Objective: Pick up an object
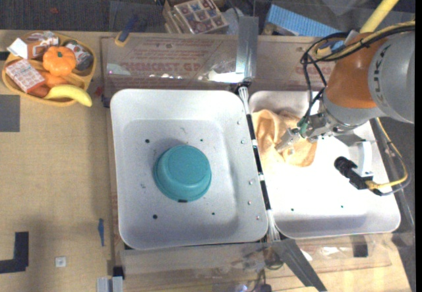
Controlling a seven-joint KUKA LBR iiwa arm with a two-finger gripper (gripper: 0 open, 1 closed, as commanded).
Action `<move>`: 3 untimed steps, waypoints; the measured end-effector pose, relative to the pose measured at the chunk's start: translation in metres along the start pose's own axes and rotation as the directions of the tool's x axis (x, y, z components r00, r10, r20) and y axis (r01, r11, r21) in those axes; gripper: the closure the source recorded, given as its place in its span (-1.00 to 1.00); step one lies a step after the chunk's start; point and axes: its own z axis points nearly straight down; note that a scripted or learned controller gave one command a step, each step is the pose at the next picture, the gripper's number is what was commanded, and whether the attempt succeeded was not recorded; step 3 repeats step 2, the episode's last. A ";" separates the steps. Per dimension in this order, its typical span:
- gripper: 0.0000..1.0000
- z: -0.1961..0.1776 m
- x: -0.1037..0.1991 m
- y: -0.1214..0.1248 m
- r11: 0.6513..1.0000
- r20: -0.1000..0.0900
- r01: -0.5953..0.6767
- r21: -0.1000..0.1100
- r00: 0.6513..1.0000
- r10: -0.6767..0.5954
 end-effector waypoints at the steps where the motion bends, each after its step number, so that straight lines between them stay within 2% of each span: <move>1: 1.00 -0.009 0.000 0.001 1.000 -0.004 -0.003 -0.001 1.000 0.003; 2: 1.00 -0.093 0.045 0.025 1.000 -0.005 -0.003 0.011 1.000 0.003; 3: 1.00 -0.093 0.045 0.025 1.000 -0.005 -0.003 0.011 1.000 0.003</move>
